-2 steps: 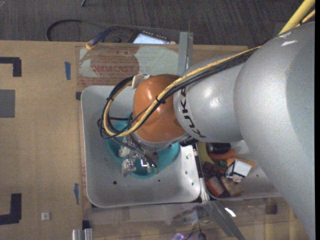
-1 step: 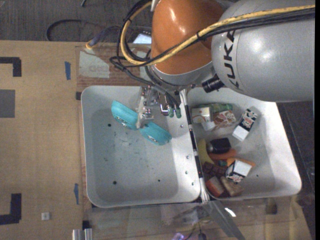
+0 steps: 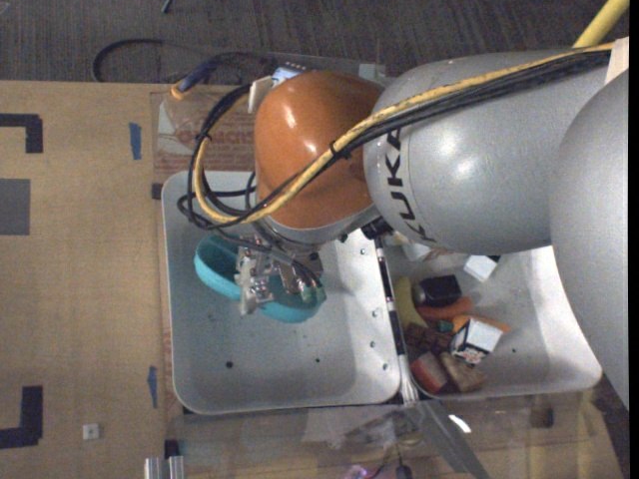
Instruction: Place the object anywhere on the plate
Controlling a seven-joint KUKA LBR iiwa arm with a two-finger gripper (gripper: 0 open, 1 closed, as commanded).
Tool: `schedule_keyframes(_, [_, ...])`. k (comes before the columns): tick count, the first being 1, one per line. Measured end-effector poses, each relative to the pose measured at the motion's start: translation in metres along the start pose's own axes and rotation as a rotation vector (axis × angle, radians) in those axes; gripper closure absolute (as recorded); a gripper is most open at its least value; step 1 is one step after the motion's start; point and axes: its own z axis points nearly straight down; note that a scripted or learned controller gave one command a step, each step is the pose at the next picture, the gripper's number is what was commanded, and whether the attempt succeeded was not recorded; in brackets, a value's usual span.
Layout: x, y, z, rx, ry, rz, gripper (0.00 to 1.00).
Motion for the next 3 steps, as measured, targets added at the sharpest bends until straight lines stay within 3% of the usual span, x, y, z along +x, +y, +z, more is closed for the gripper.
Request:
schedule_keyframes(1, [0.034,-0.011,-0.135,0.000,-0.001,0.068,1.00])
schedule_keyframes(2, [0.045,-0.014,-0.051,0.001,0.001,0.096,1.00])
schedule_keyframes(3, [0.041,-0.015,0.059,-0.001,-0.002,0.129,1.00])
